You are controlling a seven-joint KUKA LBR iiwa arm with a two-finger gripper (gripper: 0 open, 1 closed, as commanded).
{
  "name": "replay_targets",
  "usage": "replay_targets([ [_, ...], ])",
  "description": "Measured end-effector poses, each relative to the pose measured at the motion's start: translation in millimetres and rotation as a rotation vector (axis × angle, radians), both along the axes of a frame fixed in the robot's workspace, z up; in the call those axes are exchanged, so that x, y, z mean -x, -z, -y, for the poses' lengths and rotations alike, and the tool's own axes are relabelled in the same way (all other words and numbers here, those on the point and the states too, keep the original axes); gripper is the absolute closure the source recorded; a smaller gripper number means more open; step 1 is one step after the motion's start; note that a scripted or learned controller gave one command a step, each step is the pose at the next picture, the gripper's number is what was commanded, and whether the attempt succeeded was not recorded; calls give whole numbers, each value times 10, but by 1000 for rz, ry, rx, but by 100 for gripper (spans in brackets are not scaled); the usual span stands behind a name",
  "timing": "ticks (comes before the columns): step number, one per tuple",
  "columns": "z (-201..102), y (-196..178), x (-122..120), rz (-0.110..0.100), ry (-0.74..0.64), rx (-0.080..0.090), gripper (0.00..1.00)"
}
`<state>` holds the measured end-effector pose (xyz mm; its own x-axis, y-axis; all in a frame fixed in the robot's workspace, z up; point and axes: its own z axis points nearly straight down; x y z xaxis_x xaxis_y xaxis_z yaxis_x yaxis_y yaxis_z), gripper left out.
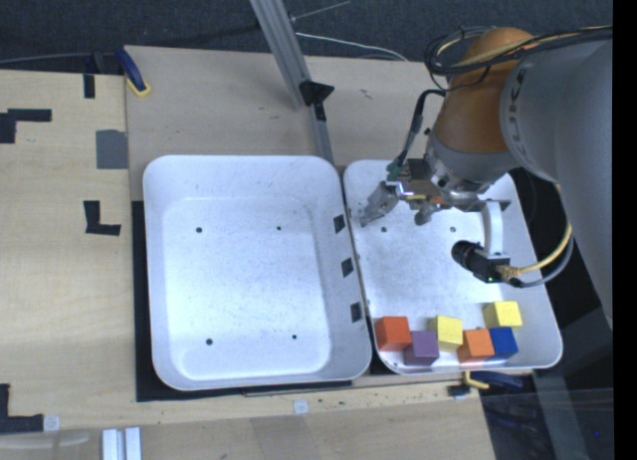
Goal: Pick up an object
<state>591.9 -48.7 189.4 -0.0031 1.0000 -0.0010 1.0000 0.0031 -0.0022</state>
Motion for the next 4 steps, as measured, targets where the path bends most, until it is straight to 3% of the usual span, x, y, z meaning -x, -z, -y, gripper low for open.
replay_targets([
  [1,9,-120,11,0,2,-1,100],
  [2,9,-114,13,-1,2,-1,0],
  [3,141,-344,199,1,3,-1,0],
  [4,636,751,161,-8,6,0,0],
])
